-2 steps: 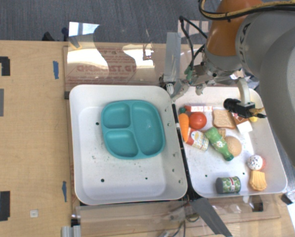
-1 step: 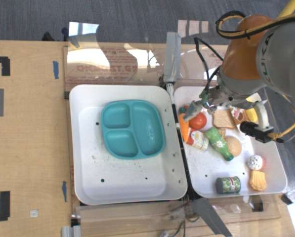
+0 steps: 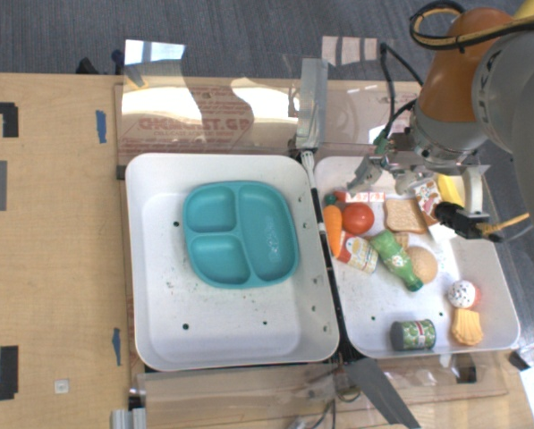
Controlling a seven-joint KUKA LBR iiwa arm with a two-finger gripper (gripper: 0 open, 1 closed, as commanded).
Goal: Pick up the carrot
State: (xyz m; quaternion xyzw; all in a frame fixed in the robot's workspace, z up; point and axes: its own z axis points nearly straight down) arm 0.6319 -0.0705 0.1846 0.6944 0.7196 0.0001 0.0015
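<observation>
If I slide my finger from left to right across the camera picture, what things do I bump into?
Teal plate → carrot → tomato → green bottle → bread roll → white ball

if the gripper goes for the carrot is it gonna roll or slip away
The carrot is long, tapered and smooth, so it would probably roll sideways or slip from a loose pinch. It looks like a rigid toy, likely light. It lies against the right bin's left wall, beside the tomato, which may limit rolling.
</observation>
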